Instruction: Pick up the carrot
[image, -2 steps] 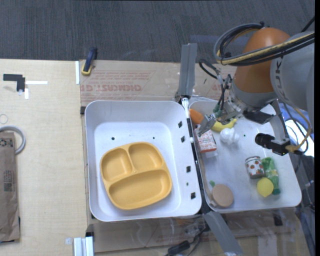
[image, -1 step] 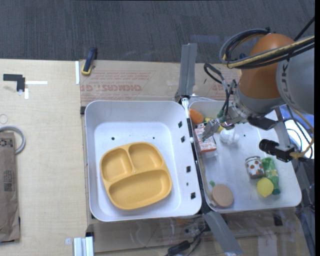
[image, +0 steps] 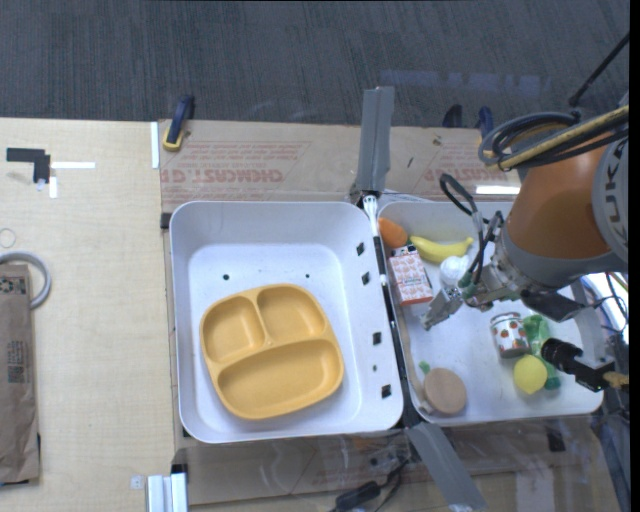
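Note:
The carrot (image: 393, 232) shows as a small orange piece in the far left corner of the right bin (image: 470, 360), partly hidden by the bin's wall and by a red and white carton (image: 408, 276). My gripper (image: 438, 310) hangs low over the right bin's left half, below the carton and well in front of the carrot, apart from it. Nothing shows in the gripper. The grey arm with its orange band (image: 555, 205) reaches in from the right.
In the right bin lie a banana (image: 442, 247), a white ball (image: 454, 268), a round brown disc (image: 445, 391), a patterned can (image: 508, 335), a lemon (image: 530, 374) and a green item (image: 537, 327). The left bin (image: 190, 300) holds a yellow divided plate (image: 272, 348).

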